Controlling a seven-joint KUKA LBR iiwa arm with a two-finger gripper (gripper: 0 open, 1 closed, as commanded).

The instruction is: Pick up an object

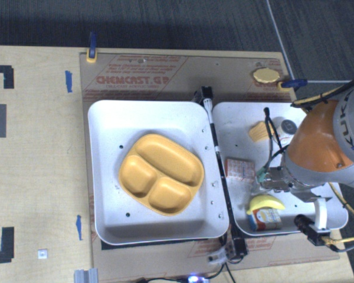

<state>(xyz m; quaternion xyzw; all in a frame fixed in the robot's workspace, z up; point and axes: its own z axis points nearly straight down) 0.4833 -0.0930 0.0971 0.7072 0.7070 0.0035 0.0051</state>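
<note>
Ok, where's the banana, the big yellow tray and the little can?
banana (266, 202): camera view, middle of its curved top.
yellow tray (160, 173): camera view, ridge between its compartments.
can (264, 219): camera view, its side label.

Pale wooden bench (35, 175), dark carpeted floor (165, 10)

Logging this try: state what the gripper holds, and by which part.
Cannot be told: the arm hides the gripper above the banana in the right bin.
</note>
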